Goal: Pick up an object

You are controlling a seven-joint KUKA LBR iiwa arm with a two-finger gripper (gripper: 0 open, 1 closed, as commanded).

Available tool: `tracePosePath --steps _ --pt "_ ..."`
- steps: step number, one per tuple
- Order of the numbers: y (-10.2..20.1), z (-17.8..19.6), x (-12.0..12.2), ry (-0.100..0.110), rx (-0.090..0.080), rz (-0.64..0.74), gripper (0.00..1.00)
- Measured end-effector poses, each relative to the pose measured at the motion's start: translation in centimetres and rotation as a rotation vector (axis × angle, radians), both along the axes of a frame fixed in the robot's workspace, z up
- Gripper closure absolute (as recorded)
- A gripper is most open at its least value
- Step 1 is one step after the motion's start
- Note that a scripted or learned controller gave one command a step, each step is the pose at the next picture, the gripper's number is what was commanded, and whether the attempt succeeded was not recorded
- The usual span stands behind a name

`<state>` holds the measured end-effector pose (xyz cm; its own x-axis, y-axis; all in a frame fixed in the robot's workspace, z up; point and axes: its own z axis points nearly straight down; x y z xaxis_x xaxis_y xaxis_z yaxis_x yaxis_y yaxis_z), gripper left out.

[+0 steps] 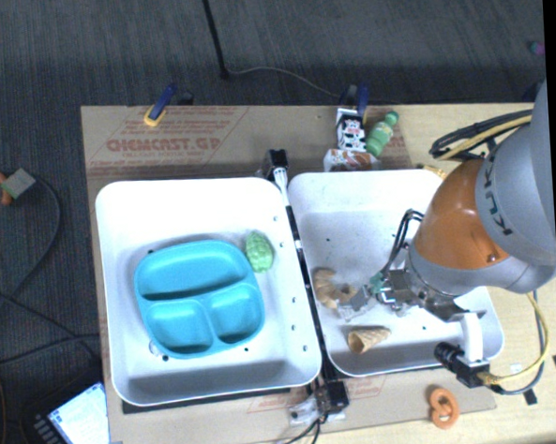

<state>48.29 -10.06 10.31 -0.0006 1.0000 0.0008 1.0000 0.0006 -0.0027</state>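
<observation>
In the right bin (352,202) lie a tan, lumpy object (326,286) near the left wall and a tan cone-shaped piece (368,337) near the front wall. My gripper (362,297) hangs low over the bin floor between them, just right of the lumpy object, with the arm's orange band (452,224) behind it. The left bin (121,273) holds a blue divided tray (200,296) and a small green object (259,251) at the tray's upper right corner.
A small toy and a green item (359,136) sit on the bench behind the right bin. An orange ring (443,404) lies on the bench in front of it. Black clamps (276,165) stand between the bins. Cables trail at the right.
</observation>
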Motion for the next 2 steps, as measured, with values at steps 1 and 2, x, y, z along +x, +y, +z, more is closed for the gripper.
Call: tracePosePath --steps 1,2 --pt "-0.4 -0.5 0.0 0.001 -0.001 0.0 0.0" --pt "0.7 0.5 0.0 -0.001 0.0 0.0 0.0"
